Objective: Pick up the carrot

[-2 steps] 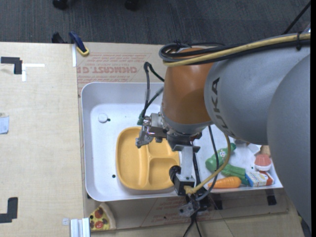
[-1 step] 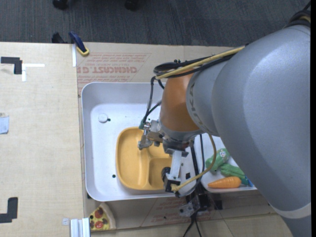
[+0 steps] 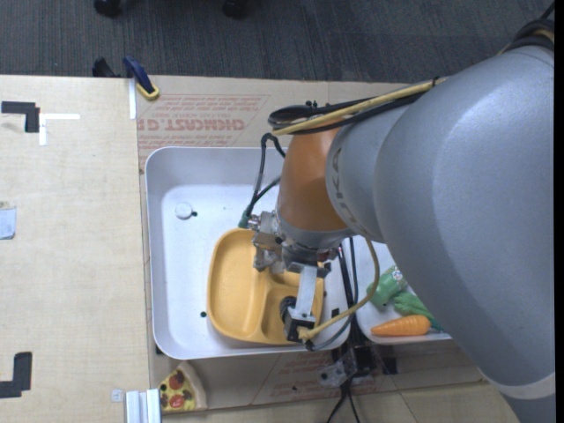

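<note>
– Camera view is consulted first: where is the carrot (image 3: 401, 326) found?

– It is seen in the right bin (image 3: 432, 336), at about 4 o'clock in the frame. It lies flat near the bin's 6 o'clock rim, with green leaves (image 3: 398, 296) just beside it at 12 o'clock. The gripper (image 3: 275, 252) is held over the yellow dish (image 3: 231, 289) in the left bin (image 3: 176, 271), well apart from the carrot. Whether it is spread or closed cannot be told.

– How is the carrot expected to handle?

– A light, stiff, smooth toy is presumed, likely slippery and prone to rolling. A hold across the thick middle of the orange body is judged best. The tapered end at 9 o'clock and the leaves are better avoided.
</note>
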`<state>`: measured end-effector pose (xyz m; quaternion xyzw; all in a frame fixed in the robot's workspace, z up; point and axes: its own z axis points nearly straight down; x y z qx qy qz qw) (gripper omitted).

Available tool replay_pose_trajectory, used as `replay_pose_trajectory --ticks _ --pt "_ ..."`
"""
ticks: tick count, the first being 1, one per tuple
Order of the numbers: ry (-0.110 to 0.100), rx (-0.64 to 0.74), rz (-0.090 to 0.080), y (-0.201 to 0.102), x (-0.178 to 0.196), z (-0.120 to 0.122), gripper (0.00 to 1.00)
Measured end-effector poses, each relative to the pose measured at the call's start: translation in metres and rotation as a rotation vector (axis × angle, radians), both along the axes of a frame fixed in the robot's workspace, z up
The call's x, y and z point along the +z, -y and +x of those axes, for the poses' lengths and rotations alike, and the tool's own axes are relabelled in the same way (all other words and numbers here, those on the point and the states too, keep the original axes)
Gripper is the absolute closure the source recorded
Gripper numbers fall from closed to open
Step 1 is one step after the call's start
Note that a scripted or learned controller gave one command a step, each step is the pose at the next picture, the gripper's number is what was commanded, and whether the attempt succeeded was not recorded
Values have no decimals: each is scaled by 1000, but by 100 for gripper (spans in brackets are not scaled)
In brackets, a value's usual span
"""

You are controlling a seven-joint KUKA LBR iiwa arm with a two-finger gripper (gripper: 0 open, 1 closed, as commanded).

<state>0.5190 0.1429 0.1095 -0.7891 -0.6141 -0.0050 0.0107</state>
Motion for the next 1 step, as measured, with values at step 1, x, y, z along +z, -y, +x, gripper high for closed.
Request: replay_pose_trajectory --ticks 1 --pt "41 -317 -18 -13 27 -29 100"
